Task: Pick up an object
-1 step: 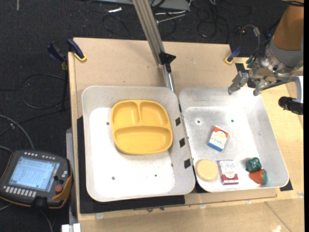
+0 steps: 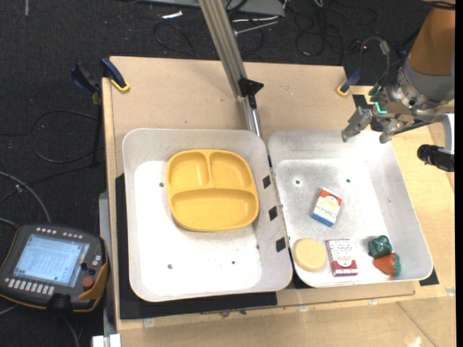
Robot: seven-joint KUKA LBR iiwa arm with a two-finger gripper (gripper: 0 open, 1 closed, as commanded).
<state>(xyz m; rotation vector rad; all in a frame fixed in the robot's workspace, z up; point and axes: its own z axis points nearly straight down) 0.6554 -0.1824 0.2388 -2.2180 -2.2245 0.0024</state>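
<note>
Fingers [image 2: 367, 129] spread wide and empty above right bin's [image 2: 405, 194] far edge, well apart from the small box [image 2: 327, 207] lying mid-bin; descending here risks striking the rim and closing on nothing.

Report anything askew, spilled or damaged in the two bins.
Nothing stands out. The yellow tray lies flat in the left bin; the small items in the right bin rest apart, unspilled. The gripper hangs over that bin's far edge.
</note>
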